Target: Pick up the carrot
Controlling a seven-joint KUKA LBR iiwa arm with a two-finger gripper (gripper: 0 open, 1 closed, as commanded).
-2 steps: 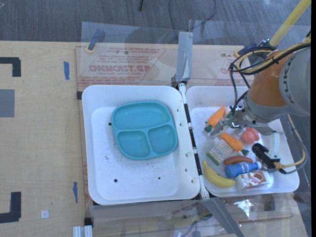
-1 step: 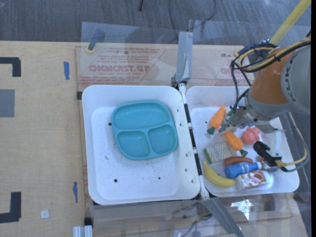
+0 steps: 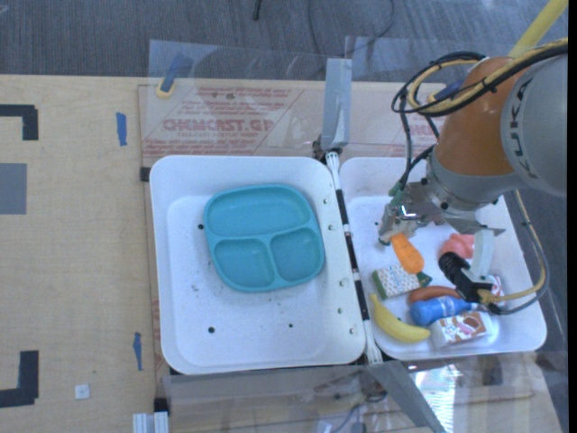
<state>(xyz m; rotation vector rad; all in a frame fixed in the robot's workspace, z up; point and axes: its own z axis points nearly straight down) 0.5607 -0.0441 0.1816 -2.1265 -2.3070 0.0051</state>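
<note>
The carrot (image 3: 407, 254), short and orange, lies tilted in the right bin (image 3: 361, 180) near its left side. My gripper (image 3: 395, 231) hangs directly above the carrot's upper left end, very close to it or touching it. The grey arm with its orange band reaches in from the right and covers the bin's far right part.
Around the carrot in the right bin lie a checkered box (image 3: 392, 280), a banana (image 3: 397, 325), a blue bottle (image 3: 442, 310), a red sausage (image 3: 437, 292), a white carton (image 3: 464, 329) and a pink item (image 3: 460, 244). A teal divided plate (image 3: 264, 237) sits in the left bin (image 3: 180, 332).
</note>
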